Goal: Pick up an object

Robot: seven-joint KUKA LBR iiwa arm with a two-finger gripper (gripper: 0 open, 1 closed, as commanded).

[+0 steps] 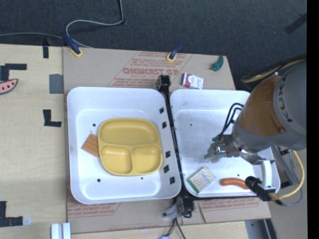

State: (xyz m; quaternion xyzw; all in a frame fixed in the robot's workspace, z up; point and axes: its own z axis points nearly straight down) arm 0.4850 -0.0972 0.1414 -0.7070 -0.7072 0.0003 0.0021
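Observation:
In the right bin [199,108], a small green-and-white patterned packet [201,179] lies near the front wall, and an orange sausage-shaped object [233,182] lies to its right. My gripper [217,152] hangs low over the right bin's floor, above and right of the packet, a short way from it. Nothing shows between its fingers. The left bin [79,133] holds a yellow three-compartment plate [130,146], with a brown cracker-like piece [91,144] tucked under the plate's left edge.
The grey arm with its orange band [264,111] covers the right bin's right side. A small red-and-white packet [192,80] and a green object [217,62] lie on the cardboard behind the bins. Black clips [170,148] line the wall between the bins.

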